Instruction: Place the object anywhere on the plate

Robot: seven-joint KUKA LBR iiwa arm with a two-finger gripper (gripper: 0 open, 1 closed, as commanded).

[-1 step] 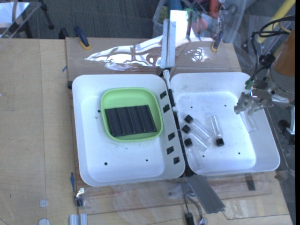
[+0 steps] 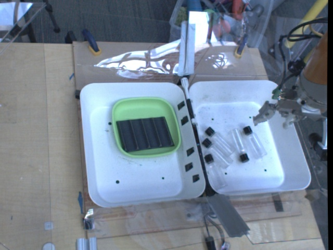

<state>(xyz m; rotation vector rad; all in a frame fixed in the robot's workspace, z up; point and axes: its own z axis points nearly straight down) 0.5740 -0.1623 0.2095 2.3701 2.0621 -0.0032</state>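
Note:
Several clear plastic vials with black caps lie loose in the right bin (image 2: 291, 178); one vial (image 2: 240, 136) is near the middle, another (image 2: 222, 149) is left of it. The green plate (image 2: 120, 110) sits in the left bin (image 2: 99, 181) and holds a black ridged insert (image 2: 144, 134). My gripper (image 2: 273, 119) hovers over the right bin's upper right part, up and to the right of the nearest vial's cap (image 2: 247, 130). Its fingers stand apart with only white bin floor showing between them.
A row of black clips (image 2: 188, 151) runs along the divider between the bins. Crumpled foil (image 2: 145, 64) and a white upright box (image 2: 190, 40) stand behind the bins. A clear tub of clutter (image 2: 229, 4) is at the back.

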